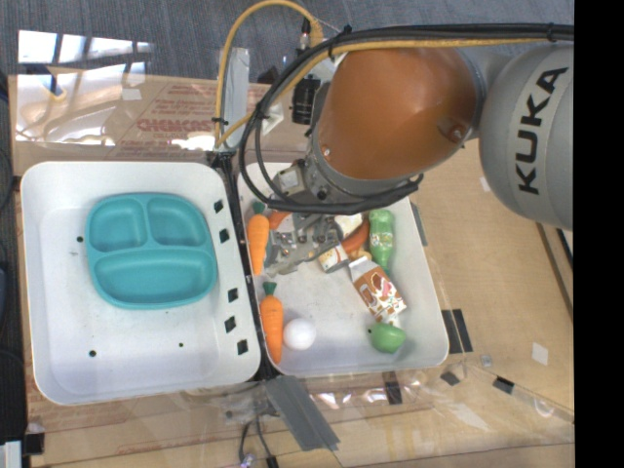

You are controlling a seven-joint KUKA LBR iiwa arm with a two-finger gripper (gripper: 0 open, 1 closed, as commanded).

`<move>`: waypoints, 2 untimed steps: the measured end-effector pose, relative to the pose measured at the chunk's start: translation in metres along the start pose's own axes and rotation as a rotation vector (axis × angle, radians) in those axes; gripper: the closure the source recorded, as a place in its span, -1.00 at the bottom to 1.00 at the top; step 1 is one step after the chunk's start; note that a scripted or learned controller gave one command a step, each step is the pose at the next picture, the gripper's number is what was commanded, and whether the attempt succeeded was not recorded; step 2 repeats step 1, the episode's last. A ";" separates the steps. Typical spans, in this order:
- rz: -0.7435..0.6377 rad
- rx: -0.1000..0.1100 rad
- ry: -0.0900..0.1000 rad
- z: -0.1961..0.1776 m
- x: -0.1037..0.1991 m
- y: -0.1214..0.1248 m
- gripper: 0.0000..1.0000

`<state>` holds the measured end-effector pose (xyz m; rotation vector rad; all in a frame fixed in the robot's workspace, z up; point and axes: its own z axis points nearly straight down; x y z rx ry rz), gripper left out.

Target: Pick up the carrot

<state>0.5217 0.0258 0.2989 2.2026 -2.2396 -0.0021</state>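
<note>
teal tray [151,250] — left bin [49,291]; white egg [299,335] — right.

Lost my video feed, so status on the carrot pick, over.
Gripper low in right bin, finger state unclear. Two carrots along the bin's left wall: one beside gripper, one nearer camera by white ball. Neither seen held.

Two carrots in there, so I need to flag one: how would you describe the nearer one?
Look in the right bin, along its left wall. The near carrot lies in the front corner beside a white ball; the other carrot sits farther back.
</note>
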 end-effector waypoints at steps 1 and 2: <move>-0.462 0.000 0.000 0.008 0.030 0.016 1.00; -0.462 0.000 0.000 0.008 0.030 0.016 1.00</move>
